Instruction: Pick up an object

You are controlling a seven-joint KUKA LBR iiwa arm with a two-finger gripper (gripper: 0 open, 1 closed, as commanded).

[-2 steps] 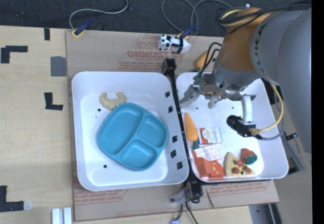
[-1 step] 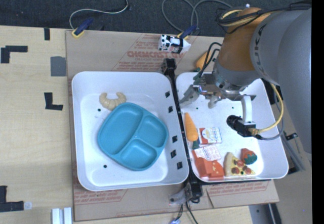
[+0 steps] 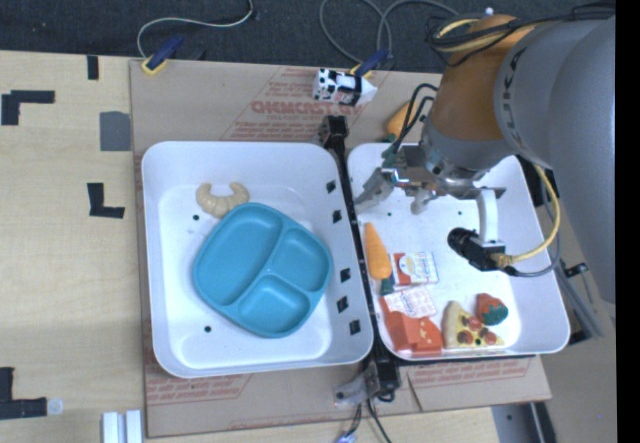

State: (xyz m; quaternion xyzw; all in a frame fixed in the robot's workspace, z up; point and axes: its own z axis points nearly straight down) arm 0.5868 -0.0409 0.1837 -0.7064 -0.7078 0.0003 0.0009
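Note:
My gripper point(image 3: 393, 195) hangs over the upper left part of the right bin point(image 3: 535, 331), its fingers spread open with nothing between them. Just below it lies an orange toy carrot point(image 3: 376, 251). Further down are a small white-and-red packet point(image 3: 414, 268), a red box point(image 3: 411, 329), a pizza slice point(image 3: 466, 327) and a strawberry point(image 3: 491, 309). The left bin point(image 3: 165, 181) holds a blue divided plate point(image 3: 262, 269) and a croissant point(image 3: 222, 196).
The grey arm with its orange band point(image 3: 480, 91) covers the right bin's upper right. An orange object point(image 3: 399, 117) peeks out behind the arm. A black divider point(image 3: 345, 221) runs between the bins. Cables lie on the dark floor at the back.

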